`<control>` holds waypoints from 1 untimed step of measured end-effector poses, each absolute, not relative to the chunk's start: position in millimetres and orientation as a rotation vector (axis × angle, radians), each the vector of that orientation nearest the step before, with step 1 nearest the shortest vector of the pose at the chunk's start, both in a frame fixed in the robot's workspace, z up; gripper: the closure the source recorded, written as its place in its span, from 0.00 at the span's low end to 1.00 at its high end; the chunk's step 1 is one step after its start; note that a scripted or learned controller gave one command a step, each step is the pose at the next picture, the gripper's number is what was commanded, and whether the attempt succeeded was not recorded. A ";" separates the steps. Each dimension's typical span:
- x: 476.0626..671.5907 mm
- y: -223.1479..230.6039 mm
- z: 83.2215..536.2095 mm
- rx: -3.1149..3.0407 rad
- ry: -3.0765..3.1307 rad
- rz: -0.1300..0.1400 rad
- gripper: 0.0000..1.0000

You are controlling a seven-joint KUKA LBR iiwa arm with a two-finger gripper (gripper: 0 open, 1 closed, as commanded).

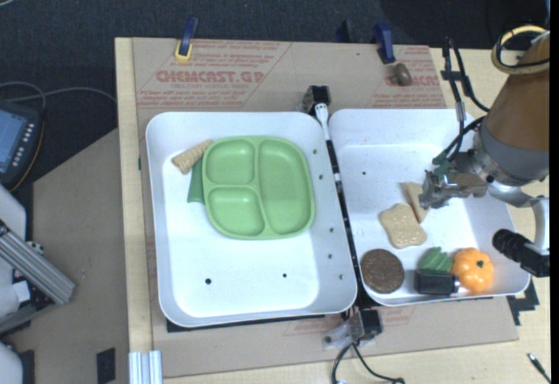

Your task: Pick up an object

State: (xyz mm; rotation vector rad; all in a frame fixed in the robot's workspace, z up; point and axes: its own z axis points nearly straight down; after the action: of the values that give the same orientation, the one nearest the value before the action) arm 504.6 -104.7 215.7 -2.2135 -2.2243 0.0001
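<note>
Two bins. Right bin point(376, 133) holds cracker point(403, 225), cookie point(383, 270), orange point(474, 270), green piece point(435, 260). Gripper point(434, 193) low just right of tan wedge point(412, 198), far of cracker. Jaws: cannot tell. Step: approach, nothing held. Next: centre over wedge or cracker, descend, close.

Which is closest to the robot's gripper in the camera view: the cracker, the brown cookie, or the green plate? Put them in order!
From the gripper:
1. Cracker, just below-left of it, right bin.
2. Brown cookie, front edge of the right bin.
3. Green plate, over in the left bin.
</note>
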 end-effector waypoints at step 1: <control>516.3 -56.1 217.2 -2.216 -2.228 -0.003 1.00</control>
State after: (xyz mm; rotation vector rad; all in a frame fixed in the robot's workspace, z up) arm 516.3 -56.1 217.2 -2.2158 -2.2276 -0.0027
